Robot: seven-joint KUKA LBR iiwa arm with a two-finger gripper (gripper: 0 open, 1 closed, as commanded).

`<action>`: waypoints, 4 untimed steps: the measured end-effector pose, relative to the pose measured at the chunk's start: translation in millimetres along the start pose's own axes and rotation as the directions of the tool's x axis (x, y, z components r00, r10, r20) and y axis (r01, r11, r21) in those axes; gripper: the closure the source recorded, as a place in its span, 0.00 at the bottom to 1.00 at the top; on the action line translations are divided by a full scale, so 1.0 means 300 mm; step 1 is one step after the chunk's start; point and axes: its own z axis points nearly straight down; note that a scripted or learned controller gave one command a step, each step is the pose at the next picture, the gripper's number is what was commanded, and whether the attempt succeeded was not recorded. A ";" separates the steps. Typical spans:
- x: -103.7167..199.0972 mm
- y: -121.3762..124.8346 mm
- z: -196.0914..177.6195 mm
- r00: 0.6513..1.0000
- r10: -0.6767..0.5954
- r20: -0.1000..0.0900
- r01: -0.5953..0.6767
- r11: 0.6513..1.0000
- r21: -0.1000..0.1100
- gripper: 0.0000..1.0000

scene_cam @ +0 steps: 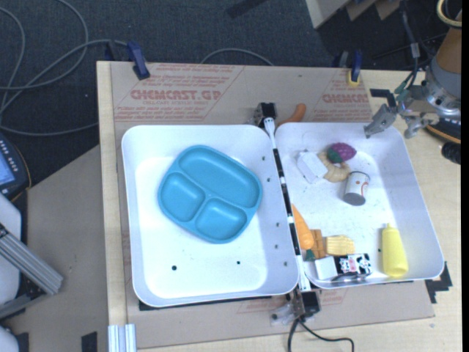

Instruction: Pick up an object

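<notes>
Over the right bin's [410, 196] far right corner: my claw [392, 117], fingers spread wide, holding nothing.
Far edge, middle: purple object [341, 152].
Near right corner: yellow bottle [393, 250].
Left bin [146, 270]: blue plate [210, 193].

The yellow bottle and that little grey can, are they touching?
Apart. The camera view shows bare white bin floor between the yellow bottle and the grey can.

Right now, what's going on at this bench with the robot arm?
The arm's end effector hovers at the far edge of the right bin, holding nothing. Below it lie a purple object, a small can and a yellow bottle, all untouched. The left bin holds a blue divided plate. No pick has happened yet.
</notes>
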 end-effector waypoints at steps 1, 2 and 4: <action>0.222 0.036 0.297 1.000 -0.006 -0.005 0.006 1.000 0.008 0.00; 0.351 0.042 0.375 1.000 -0.003 -0.002 0.003 1.000 0.000 0.00; 0.632 -0.261 0.026 1.000 -0.007 -0.006 0.007 1.000 0.003 1.00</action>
